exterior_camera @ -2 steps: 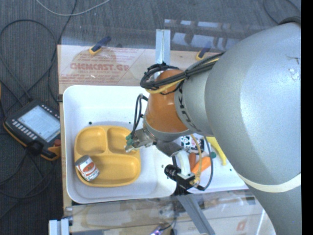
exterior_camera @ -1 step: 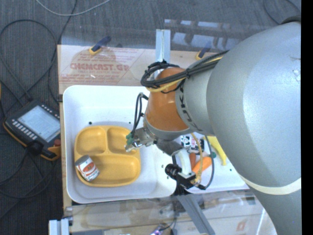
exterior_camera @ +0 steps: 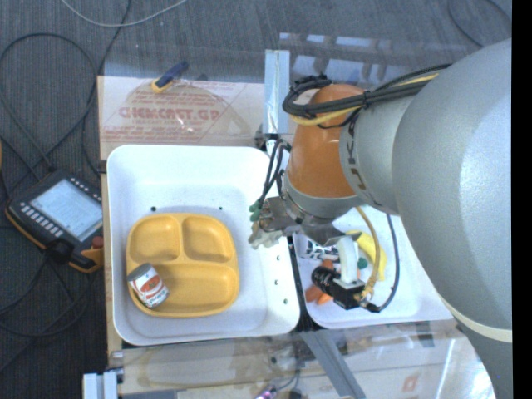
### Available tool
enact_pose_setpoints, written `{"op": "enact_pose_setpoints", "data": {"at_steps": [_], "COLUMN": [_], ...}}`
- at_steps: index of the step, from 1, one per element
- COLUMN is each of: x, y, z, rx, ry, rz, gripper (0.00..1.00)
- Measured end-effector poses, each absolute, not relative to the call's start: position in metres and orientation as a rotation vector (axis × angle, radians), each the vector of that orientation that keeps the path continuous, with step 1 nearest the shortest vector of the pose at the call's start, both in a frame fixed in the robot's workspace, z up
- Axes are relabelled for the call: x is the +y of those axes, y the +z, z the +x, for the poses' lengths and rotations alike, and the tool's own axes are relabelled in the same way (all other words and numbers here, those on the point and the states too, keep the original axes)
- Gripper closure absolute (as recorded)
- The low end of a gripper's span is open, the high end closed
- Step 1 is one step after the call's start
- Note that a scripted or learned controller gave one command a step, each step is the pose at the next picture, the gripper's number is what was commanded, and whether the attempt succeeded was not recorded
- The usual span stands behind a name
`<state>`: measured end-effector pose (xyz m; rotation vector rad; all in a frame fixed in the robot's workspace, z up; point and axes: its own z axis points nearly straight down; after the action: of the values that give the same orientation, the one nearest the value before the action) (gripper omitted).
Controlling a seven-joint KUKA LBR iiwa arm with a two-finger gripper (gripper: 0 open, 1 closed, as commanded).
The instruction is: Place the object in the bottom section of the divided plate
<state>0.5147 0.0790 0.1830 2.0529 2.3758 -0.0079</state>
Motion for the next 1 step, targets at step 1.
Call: {"op": "enact_pose_setpoints", "data": {"at_steps": [1], "x": [0.0791], "y": [0.1912], "z": [0.5150], "rx": [2.377], "ry": [-0.013], "rz": [2.051], "gripper": [1.00]}}
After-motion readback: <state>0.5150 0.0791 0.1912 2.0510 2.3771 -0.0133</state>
